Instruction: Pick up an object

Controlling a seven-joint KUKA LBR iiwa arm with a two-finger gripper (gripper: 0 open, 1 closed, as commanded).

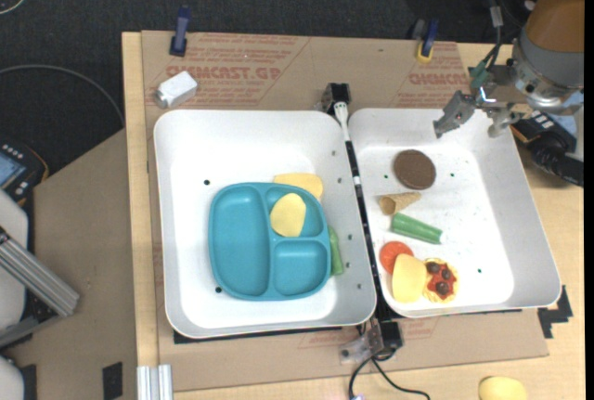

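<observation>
My gripper (473,120) hovers over the far edge of the right bin (520,203), its two fingers (450,118) spread open with nothing between them. Below it in that bin lie a brown round cookie (414,169), a tan wedge (399,201), a green pod (415,227), a red tomato slice (394,252), a yellow piece (407,281) and a pizza slice (441,278). The cookie is the closest, a little to the near left of the gripper.
The left bin (186,166) holds a teal divided tray (246,245) with a yellow piece (288,215) on it, another yellow piece (299,184) behind it and a green strip (335,251) at its right side. Clamps and a white block (176,89) sit on the cardboard's far edge.
</observation>
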